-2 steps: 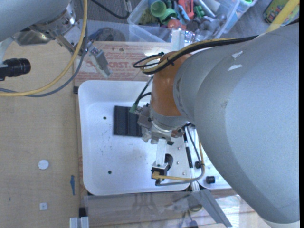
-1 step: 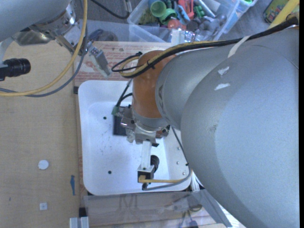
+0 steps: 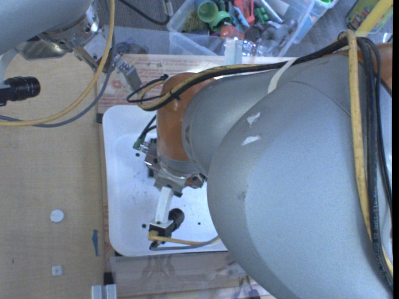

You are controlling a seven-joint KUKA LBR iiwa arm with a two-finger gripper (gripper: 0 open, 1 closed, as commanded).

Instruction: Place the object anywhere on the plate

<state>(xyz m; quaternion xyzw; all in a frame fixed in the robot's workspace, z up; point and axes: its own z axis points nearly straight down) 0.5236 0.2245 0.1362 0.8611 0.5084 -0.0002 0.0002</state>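
Note:
My grey arm with its orange band (image 3: 171,126) reaches in from the right and covers most of the scene. The gripper (image 3: 165,178) hangs low over the left part of a shallow white bin (image 3: 121,167), pointing down at the bin floor. The wrist and arm hide its tips. The bare bin floor to its left carries only a few small dark specks (image 3: 138,153). The arm's bulk hides the right part of this bin and everything beyond it.
A clear plastic box (image 3: 249,11) of colourful toys stands behind the bins. A grey machine (image 3: 43,11) with yellow cables looms at upper left. A small white disc (image 3: 57,215) lies on the brown bench left of the bin.

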